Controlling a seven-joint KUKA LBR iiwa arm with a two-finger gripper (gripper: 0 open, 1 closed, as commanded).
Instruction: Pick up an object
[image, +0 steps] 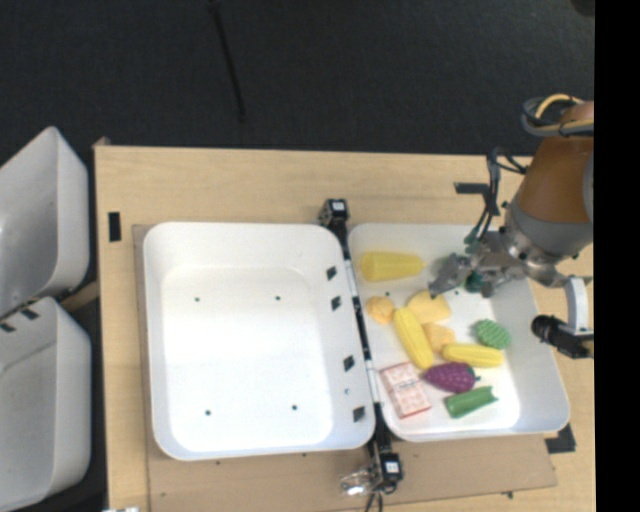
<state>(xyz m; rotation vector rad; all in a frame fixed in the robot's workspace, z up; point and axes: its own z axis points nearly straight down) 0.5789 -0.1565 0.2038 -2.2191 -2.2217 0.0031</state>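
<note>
In the camera view the gripper (447, 279) (whether it is spread or closed I cannot tell) hovers in the right bin (540, 395), the yellow corn (389, 265) at its nine o'clock, near the bin's far rim.

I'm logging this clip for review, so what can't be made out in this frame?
- Gripper, camera view: small and blurred over the right bin; whether the jaws are open or shut cannot be told.
- Arm: cut off by the right edge.
- Pink card: its print is too small to read.
- Pale yellow piece: partly under the gripper, so its shape is unclear.
</note>
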